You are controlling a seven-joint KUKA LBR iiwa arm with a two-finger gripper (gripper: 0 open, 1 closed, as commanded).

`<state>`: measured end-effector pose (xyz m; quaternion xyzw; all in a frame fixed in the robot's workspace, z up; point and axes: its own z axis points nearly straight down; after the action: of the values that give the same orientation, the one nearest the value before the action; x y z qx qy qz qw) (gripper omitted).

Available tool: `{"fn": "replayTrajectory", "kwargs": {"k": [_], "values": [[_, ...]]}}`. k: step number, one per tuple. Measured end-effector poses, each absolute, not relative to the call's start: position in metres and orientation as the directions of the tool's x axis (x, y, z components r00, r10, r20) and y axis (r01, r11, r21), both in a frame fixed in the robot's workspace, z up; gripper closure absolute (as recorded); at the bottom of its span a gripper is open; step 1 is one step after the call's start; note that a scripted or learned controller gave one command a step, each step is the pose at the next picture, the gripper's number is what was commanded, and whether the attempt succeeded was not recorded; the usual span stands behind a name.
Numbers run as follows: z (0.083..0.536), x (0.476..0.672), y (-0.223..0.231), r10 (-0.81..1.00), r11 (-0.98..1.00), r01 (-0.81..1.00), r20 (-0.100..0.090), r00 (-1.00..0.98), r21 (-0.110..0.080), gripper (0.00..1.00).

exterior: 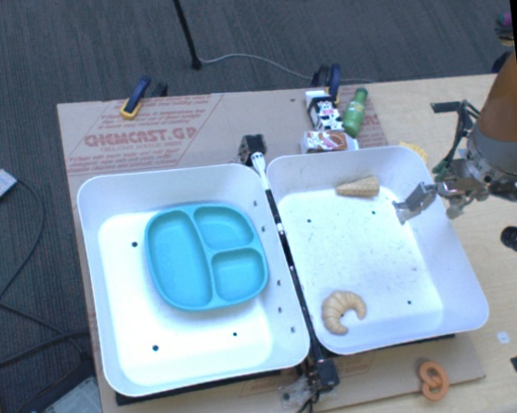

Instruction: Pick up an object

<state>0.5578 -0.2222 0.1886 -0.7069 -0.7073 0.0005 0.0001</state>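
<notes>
Hand (423, 198) sits at right bin's (453, 266) right wall, holding nothing, finger spread can't tell; nearest pick is wedge pastry (358, 189) by the bin's far edge, croissant (343, 309) near front edge, so centre over one, drop straight.

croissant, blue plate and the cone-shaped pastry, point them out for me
croissant (343, 310), camera view, middle of its curve
blue plate (206, 255), camera view, central divider
cone-shaped pastry (358, 189), camera view, mid-body

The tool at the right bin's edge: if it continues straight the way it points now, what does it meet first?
Probably the right bin's white floor. The tool points left, below the wedge-shaped piece; depth is unclear.
</notes>
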Motion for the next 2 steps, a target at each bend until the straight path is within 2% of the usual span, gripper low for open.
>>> {"fn": "replayTrajectory", "kwargs": {"k": [1, 2], "values": [[0.088, 0.533, -0.197, 1.0, 0.003, 1.0, 0.002, -0.003, 0.005, 0.0], [0.098, 0.534, -0.2, 1.0, 0.001, 1.0, -0.005, -0.001, 0.009, 1.0]]}}
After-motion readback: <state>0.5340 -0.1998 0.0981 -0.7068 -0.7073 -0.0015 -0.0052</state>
